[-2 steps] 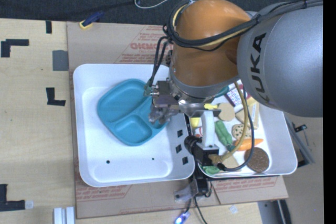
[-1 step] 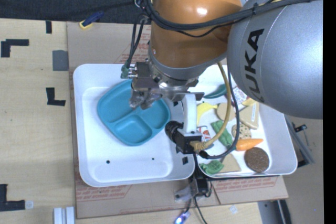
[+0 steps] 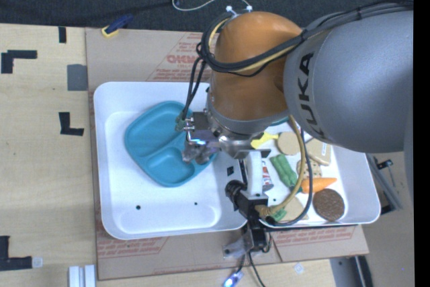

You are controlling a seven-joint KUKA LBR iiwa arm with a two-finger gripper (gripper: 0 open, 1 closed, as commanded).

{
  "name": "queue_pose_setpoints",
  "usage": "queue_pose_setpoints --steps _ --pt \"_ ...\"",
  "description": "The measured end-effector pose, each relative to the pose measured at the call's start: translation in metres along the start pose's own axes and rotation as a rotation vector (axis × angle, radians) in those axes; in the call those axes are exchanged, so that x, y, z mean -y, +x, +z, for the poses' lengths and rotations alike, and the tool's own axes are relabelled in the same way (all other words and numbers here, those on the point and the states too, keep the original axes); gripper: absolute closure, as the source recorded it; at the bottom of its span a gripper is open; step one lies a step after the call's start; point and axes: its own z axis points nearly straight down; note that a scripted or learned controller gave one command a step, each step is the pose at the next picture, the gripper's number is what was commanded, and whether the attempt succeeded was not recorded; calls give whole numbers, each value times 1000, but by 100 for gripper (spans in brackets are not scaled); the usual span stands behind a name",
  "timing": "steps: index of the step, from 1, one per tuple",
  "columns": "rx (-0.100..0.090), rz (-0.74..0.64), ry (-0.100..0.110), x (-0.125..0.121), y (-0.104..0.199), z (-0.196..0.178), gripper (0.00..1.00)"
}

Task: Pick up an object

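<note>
A blue two-compartment plastic dish [image 3: 160, 143] lies in the left white bin [image 3: 121, 212], towards its right wall. My gripper [image 3: 197, 144] hangs over the dish's right edge, under the orange wrist band [image 3: 250, 64]; its small metal parts touch or overlap the dish rim. The right bin [image 3: 359, 208] holds several toy foods: a green cucumber [image 3: 286, 170], an orange carrot [image 3: 317, 183], a brown round cookie [image 3: 329, 203], a beige round piece [image 3: 289, 143], a yellow piece [image 3: 263, 140] and a white packet with red print [image 3: 259, 173].
The big grey arm [image 3: 356, 70] covers much of the right bin. Black cables [image 3: 245, 212] hang over the wall between the bins. The bins rest on a cardboard sheet [image 3: 134, 54] on a wooden bench.
</note>
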Motion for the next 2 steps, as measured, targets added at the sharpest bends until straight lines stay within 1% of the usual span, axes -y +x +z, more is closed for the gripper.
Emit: queue_pose_setpoints --steps 1,2 --pt "-15 -15 -27 -15 81 -164 100" --pt "-5 -10 -8 -14 77 -163 100"
